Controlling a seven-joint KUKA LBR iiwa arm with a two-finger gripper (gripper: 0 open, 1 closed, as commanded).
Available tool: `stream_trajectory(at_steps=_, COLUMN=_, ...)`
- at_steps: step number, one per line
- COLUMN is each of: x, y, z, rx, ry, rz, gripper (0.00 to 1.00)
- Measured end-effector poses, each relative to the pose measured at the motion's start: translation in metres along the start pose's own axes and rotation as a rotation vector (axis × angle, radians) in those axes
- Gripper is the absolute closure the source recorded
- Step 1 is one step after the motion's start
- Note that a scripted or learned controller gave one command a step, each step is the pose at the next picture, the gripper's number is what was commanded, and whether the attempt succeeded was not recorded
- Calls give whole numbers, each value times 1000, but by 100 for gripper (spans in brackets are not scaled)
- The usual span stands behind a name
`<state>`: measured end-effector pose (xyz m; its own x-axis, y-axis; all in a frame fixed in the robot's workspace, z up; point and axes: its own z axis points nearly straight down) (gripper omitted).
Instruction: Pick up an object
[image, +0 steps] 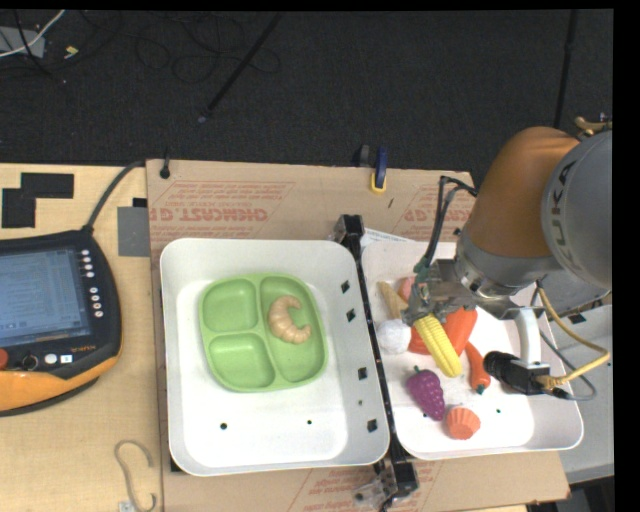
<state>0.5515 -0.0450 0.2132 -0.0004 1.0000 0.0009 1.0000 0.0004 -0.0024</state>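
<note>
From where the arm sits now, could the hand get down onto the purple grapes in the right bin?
Probably yes. The purple grapes lie uncovered in the right bin, with nothing on top. The hand hangs just beyond them, over the corn; the strawberry sits close alongside.

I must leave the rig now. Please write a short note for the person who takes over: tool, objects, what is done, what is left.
Tool: low in the right bin, over the toy pile; a grasp cannot be confirmed.
Right bin: corn cob, orange carrot, purple grapes, small orange piece.
Left bin: green divided plate with a croissant in its right compartment.
Done: arm is at the pile.
Left: grasp one object and lift.
</note>
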Motion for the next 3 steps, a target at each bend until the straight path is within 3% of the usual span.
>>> stream_trajectory(at_steps=1, x=42, y=37, z=-11, rx=-3, ry=0, rz=-2, gripper=100)
stream_trajectory(at_steps=2, x=80, y=51, z=-16, rx=-1, ry=0, rz=0, gripper=100)
stream_trajectory(at_steps=3, x=78, y=48, z=-22, rx=0, ry=-1, rz=-2, gripper=100)
